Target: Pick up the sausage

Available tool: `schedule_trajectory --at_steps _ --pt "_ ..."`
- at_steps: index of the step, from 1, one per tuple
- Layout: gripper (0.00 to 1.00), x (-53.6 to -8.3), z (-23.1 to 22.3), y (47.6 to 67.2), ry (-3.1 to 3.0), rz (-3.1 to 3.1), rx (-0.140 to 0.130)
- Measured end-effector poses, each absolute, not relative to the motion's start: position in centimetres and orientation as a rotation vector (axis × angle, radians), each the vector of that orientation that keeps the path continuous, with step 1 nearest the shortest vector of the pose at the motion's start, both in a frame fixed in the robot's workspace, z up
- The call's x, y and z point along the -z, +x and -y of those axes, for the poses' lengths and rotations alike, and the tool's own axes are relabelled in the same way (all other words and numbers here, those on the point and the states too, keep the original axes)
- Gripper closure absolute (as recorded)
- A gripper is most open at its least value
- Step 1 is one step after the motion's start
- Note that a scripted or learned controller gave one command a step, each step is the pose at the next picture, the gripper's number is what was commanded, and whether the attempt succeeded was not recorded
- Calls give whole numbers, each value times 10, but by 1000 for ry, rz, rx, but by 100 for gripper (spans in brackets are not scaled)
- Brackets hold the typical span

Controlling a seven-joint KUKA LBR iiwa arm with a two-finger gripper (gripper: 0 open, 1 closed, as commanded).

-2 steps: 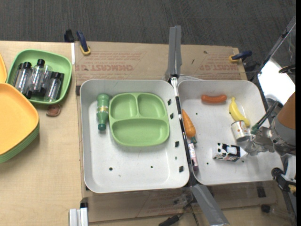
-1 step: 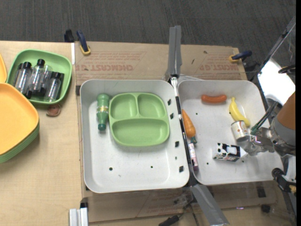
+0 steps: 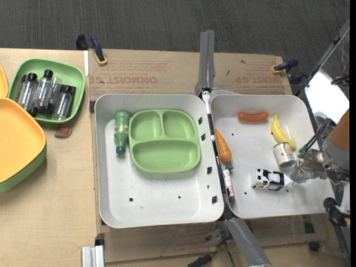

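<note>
Cardboard-covered bench [image 3: 167, 74] under two shallow white bins is carrying the whole scene, with a dark carpeted floor showing beyond its far edge. Lying alone near the far edge of the right bin [image 3: 311, 202] is the sausage [image 3: 253, 116], its length running parallel to that edge and well apart from everything else. Just toward the right wall from it, a banana [image 3: 280, 131] is curving down toward a small tin can [image 3: 285, 154], while a black-and-white carton [image 3: 270, 179] is resting nearer the front edge and a carrot [image 3: 223, 146] and a thin dark tube [image 3: 228, 183] are lining the left wall. The gripper [image 3: 305, 166] is sitting at the right wall of this bin, beside the can and well short of the sausage; whether its fingers are apart or together cannot be told from here, and nothing is visibly held. Doing this step well probably means travelling up and across toward the far edge, clearing the can and banana on the way, then coming down with the fingers straddling the sausage's narrow width at its middle, since a round, smooth link is likely to roll or squirt out from an off-centre pinch. Sitting untouched in the left bin [image 3: 111, 204] are a green divided plate [image 3: 164, 141] and a green bottle [image 3: 121, 131].
</note>
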State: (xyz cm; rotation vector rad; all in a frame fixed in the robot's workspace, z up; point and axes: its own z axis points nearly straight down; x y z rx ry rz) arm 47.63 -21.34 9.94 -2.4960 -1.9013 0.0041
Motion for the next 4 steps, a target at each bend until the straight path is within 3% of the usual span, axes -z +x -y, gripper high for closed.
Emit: schedule_trajectory --at_steps 1,2,3,4 --pt "100 -91 204 553 -2637 1706 -5" --pt "100 -136 207 549 -2743 1529 -5" --pt "100 -140 207 553 -2826 1370 -7" --pt "100 -146 211 575 -2894 1220 -6"
